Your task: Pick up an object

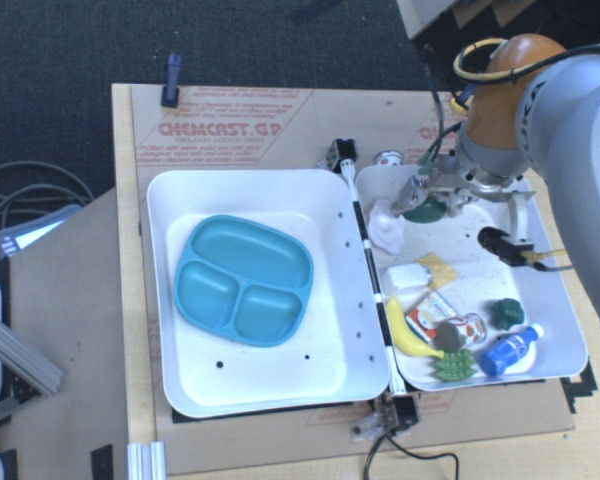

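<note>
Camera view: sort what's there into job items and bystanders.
Job: gripper over the right white bin; yellow banana, blue plastic bottle, dark green toy, crumpled white cloth.
Lying about: blue divided tray, left white bin.

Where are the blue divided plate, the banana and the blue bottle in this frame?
blue divided plate (242,280), camera view, on its middle ridge.
banana (407,333), camera view, on its yellow body.
blue bottle (507,351), camera view, on its body.

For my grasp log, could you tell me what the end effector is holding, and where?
It cannot be told: the end effector sits low in the right bin.
</note>
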Tool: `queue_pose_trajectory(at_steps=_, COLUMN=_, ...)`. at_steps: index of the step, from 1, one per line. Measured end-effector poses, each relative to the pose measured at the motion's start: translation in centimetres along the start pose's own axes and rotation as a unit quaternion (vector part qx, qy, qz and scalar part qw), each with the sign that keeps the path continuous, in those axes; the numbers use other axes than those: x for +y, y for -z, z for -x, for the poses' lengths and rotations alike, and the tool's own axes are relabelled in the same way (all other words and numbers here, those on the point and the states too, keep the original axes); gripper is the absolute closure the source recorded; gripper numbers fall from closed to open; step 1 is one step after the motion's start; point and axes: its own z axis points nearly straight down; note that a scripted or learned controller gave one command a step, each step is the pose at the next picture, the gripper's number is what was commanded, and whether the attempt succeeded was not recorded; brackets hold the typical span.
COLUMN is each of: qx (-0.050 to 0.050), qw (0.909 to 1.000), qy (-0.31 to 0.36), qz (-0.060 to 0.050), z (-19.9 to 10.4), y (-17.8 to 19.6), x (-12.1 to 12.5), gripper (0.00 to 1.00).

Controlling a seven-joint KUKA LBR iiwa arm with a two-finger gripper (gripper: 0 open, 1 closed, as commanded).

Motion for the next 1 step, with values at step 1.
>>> queue_pose_trajectory(at_steps=1, qx=0.002, qw=0.9999, qy=-0.001, qz=-0.017, z=0.11, y=0.61, x=-0.65, gripper=1.0)
